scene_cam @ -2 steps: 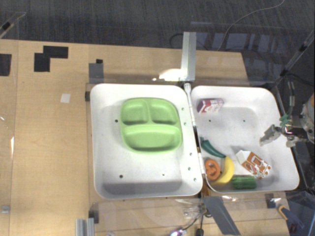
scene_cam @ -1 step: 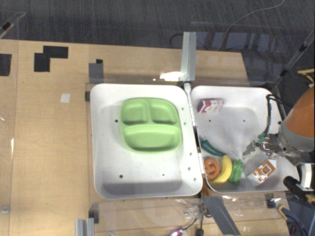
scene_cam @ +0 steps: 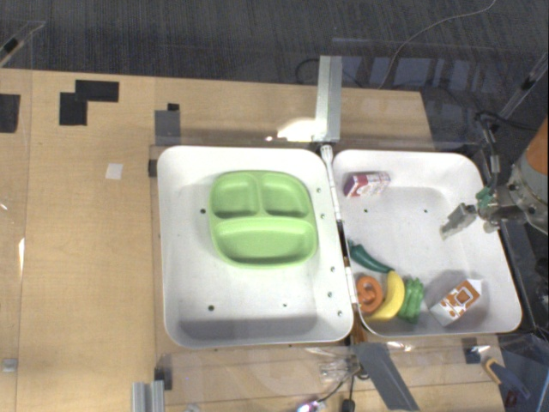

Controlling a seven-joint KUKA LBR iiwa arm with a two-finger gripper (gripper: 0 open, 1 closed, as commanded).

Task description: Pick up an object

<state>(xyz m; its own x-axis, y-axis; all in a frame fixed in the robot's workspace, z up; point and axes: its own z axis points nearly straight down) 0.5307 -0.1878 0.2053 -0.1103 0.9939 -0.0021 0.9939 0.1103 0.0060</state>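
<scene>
The right bin (scene_cam: 412, 197) holds several objects. A small purple and white packet (scene_cam: 366, 184) lies at its far left corner. Along the near edge sit a dark green pod (scene_cam: 367, 257), an orange round toy (scene_cam: 370, 292), a yellow banana (scene_cam: 392, 295) and a green ridged piece (scene_cam: 413, 299). A white and orange carton (scene_cam: 458, 299) lies in the near right corner. My gripper (scene_cam: 460, 219) hangs over the right side of this bin, above bare floor, apart from every object and with nothing seen in it.
The left bin (scene_cam: 184, 256) bears a green divided plate (scene_cam: 262, 217). A metal post (scene_cam: 329, 101) stands behind the seam between the bins. The arm (scene_cam: 525, 187) comes in over the right bin's right rim.
</scene>
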